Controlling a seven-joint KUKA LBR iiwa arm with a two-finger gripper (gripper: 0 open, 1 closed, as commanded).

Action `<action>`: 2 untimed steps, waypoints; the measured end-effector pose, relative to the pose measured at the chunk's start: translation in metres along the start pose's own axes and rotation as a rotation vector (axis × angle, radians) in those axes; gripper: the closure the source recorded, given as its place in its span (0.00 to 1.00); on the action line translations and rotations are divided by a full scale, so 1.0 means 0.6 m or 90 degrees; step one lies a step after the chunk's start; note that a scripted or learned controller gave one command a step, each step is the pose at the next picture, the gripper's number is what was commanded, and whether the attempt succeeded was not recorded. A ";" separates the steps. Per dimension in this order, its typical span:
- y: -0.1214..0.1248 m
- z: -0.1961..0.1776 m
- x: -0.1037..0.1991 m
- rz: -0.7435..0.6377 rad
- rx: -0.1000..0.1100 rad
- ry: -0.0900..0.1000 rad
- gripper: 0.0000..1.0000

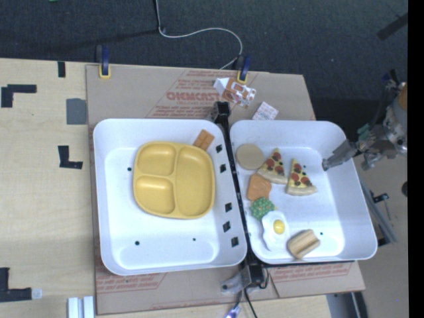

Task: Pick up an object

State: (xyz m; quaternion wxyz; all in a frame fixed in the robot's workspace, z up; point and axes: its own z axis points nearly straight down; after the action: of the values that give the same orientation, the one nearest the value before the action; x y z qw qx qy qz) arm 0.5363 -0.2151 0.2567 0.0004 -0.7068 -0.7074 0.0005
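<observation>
The right bin (334,134) holds toy food. Taking the fried egg (274,228) as the landmark: the broccoli (262,207) touches it just above, the bread roll (303,243) lies beside it to the lower right, the orange nugget (258,188) sits farther up, and the tan cookie (250,156) and two pizza slices (287,171) lie beyond that. The left bin (116,177), well left of the egg, holds a yellow divided plate (174,180) and a small orange piece (203,139). The gripper (336,156) hangs up and right of the egg, over the right bin's edge, away from the food; I cannot tell how it is set.
</observation>
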 end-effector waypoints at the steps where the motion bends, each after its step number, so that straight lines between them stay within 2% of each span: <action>1: 0.082 0.290 0.097 -0.004 -0.002 0.000 0.00; 2: 0.212 0.282 0.195 -0.005 -0.002 -0.002 0.00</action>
State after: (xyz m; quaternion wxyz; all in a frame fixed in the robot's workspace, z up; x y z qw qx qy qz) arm 0.6632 -0.0979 0.0876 -0.0017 -0.7042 -0.7100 0.0002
